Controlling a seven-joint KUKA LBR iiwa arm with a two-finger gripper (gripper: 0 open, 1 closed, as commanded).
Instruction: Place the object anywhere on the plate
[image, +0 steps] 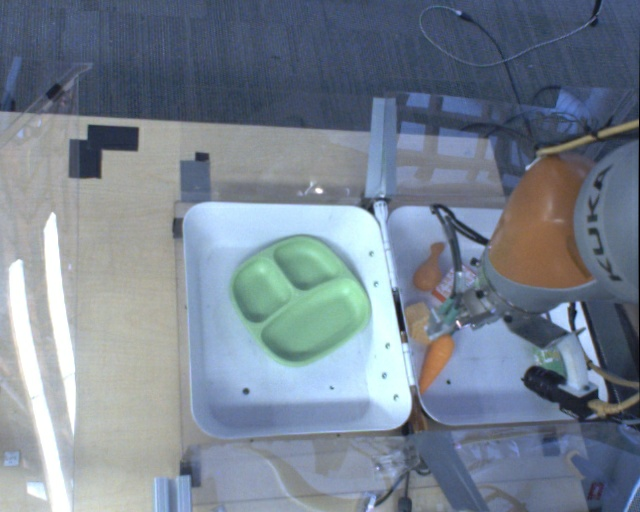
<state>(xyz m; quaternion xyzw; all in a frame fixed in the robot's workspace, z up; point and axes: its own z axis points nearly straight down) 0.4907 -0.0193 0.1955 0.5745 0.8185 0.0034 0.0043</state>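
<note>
Camera view, looking down at a slant on the bench.

Item 1. Left shallow white plastic bin (210, 400): holds one light green, rounded plastic plate with three compartments (300, 298), lying flat near the bin's middle and turned at an angle. Nothing lies on it, so by my judgement the placing is not yet done.

Item 2. Right shallow white plastic bin (490, 385): holds the loose pieces. An orange carrot-shaped toy (434, 361) lies slanted against the dividing wall, just below the arm's wrist. A second orange, pear-like piece (431, 267) sits farther back in the same bin. A small yellowish piece (417, 320) lies between them, too small to identify.

Item 3. Grey arm with orange band (545, 225): reaches in from the right and hangs over the right bin, presumably there to pick a piece for the plate. Its two-finger gripper (452, 308) sits low among the pieces; the wrist hides it, so whether it is released, clenched or grasping anything I cannot tell.

Item 4. Writing: the letters "KUKA" run along the grey casing at the right edge, partly cut off. No other legible labels.
</note>
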